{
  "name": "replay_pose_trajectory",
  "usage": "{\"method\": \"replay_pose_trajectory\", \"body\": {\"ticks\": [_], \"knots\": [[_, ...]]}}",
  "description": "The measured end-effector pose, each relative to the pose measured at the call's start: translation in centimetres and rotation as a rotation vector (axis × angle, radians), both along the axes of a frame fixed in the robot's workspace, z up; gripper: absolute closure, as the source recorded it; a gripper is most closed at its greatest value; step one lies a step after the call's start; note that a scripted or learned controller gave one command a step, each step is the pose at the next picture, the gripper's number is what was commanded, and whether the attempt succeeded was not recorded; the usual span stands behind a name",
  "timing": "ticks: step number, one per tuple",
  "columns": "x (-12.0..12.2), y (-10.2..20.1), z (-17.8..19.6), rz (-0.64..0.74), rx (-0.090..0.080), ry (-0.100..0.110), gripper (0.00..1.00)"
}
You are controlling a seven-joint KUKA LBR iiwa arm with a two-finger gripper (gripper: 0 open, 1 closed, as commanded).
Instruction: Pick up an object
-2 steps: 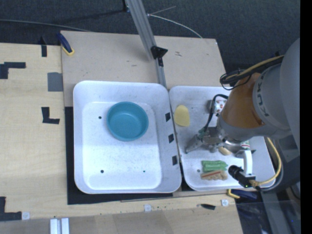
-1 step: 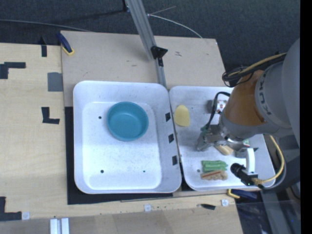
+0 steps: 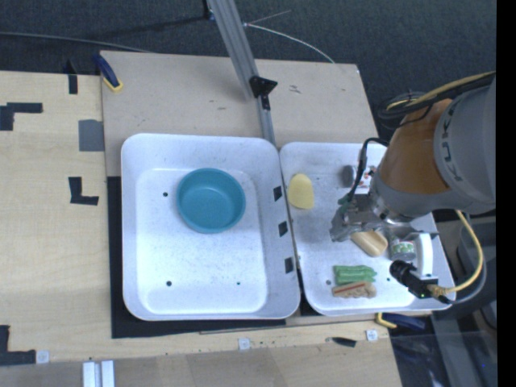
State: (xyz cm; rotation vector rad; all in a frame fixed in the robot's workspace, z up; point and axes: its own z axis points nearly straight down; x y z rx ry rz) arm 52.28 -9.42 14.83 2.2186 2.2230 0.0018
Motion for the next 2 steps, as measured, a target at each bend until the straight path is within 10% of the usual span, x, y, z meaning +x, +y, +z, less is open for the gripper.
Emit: {"method": "replay_pose_trajectory", "body": {"ticks": [2], "knots": [[0.4, 1.0, 9.5, 0.001, -0.001, -0.002, 1.00]]}}
